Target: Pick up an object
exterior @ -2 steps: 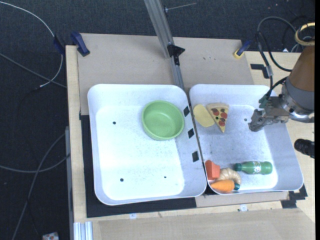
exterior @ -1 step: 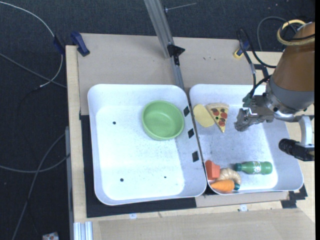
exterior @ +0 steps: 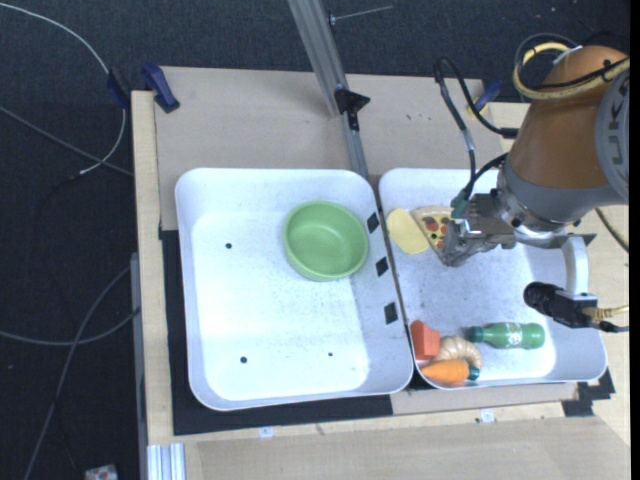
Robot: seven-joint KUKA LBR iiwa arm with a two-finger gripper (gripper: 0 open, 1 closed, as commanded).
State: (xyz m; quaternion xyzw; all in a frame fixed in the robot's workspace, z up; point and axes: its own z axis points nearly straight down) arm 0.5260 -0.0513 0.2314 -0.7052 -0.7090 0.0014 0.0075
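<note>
Leftmost, green bowl (exterior: pixel 325 239) sits apart in left bin (exterior: pixel 215 298). Right bin (exterior: pixel 500 298): yellow piece (exterior: pixel 405 231) touches pizza-slice toy (exterior: pixel 432 225); gripper (exterior: pixel 452 253) low beside it, open or closed unclear. Risk: nudges slice, grabs nothing.

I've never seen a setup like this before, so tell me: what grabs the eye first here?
The big grey and orange arm reaching in from the right, its gripper low over the right bin beside a yellow item and a pizza-slice toy. Then the green bowl, alone in the left bin. A green bottle and toy foods huddle along the right bin's near edge.
</note>
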